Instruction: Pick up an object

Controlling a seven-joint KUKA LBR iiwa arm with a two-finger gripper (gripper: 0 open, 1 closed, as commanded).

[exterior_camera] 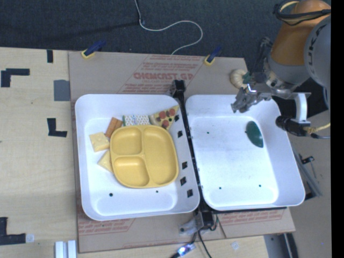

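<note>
A small dark green object [255,134] lies in the right bin [231,192], near its far right side. My gripper [242,102] hangs over that bin's far edge, up and to the left of the green object, apart from it. Nothing shows between its fingers. The left bin [88,144] holds a yellow divided plate [144,156]. Several flat pieces lie around the plate: a tan cracker-like square [99,141], an orange-brown piece [113,126], a patterned piece [136,120] and a pizza-like slice [166,116].
Both bins rest on a cardboard sheet [156,74] held by clamps at the far edge. A black divider [185,138] runs between the bins. A white cable [172,28] loops across the dark floor behind. The arm fills the upper right.
</note>
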